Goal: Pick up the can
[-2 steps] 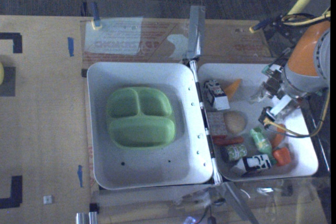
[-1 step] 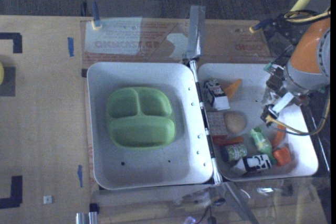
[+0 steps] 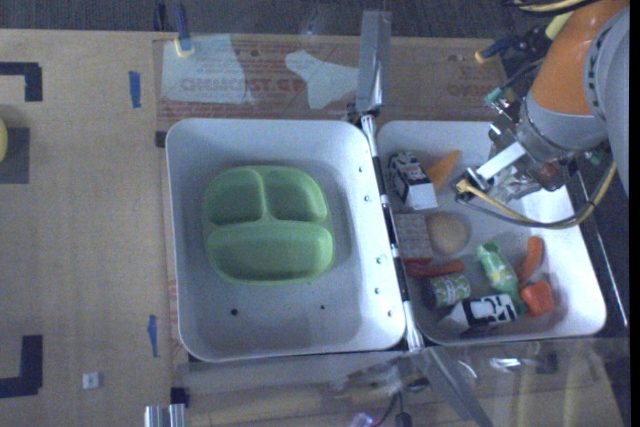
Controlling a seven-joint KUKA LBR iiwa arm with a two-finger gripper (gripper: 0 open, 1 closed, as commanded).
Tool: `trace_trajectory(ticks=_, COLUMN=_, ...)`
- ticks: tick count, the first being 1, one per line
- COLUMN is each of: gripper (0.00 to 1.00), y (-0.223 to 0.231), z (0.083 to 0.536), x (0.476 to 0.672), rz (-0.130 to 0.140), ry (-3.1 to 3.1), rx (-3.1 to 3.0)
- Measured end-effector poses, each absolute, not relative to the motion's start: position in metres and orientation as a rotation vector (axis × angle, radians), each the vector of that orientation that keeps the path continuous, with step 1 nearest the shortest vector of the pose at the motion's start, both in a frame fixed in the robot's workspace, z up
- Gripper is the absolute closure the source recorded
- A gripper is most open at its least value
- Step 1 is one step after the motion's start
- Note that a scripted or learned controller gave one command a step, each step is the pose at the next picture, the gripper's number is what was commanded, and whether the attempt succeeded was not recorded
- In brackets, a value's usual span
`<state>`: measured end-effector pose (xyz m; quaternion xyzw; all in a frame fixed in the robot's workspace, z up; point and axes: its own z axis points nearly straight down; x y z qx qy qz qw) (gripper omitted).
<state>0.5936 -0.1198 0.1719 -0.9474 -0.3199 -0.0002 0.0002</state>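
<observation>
Pickup not yet begun: can (image 3: 450,291) lying untouched on its side in right bin (image 3: 590,315), below and slightly left of gripper (image 3: 497,177), well apart from it among toy foods; gripper state impossible to tell, nothing seen held.

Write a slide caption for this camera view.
Arm's tool hovers over the right bin; the can lies among clutter below.

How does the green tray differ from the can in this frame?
The green tray is large, light green and divided into compartments; the can is small, dark and lies on its side. The tray sits alone in the left bin; the can is crowded among other items in the right bin. The tool touches neither.
</observation>
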Motion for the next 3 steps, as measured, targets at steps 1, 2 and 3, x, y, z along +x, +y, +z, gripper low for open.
trace_trajectory(ticks=1, gripper=1.00, y=-0.118, z=0.279, x=0.647, rz=0.001, ry=-0.544, rx=-3.094)
trace_trajectory(ticks=2, gripper=1.00, y=-0.060, z=0.283, x=0.647, rz=0.006, ry=-0.612, rx=-3.080)
trace_trajectory(ticks=3, gripper=1.00, y=-0.009, z=0.295, x=0.610, rz=0.002, ry=-0.439, rx=-3.109)
